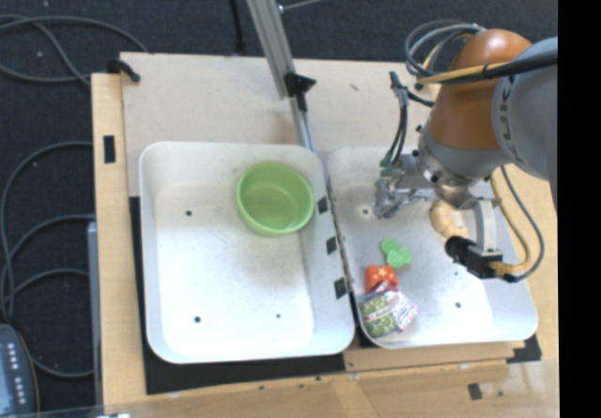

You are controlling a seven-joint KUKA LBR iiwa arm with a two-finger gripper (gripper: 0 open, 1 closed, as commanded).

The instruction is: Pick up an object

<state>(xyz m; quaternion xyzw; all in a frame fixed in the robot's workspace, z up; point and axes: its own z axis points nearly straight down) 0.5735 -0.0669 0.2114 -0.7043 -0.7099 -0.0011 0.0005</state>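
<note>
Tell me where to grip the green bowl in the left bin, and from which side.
Take the green bowl by its rim, coming straight down from above. It sits upright with its mouth open, so one jaw could probably slip inside and one outside the thin wall; the rim's near side has bare bin floor around it.

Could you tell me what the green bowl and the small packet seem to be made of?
Green bowl: probably plastic, with a uniform matte colour and a smooth moulded rim. Small packet: seemingly thin plastic film, glossy, crinkled, printed green and white.

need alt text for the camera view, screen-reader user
A grey-and-orange arm's gripper hangs over the right bin, above a small green piece, a red item and a packet. The left bin holds a green bowl.
</note>
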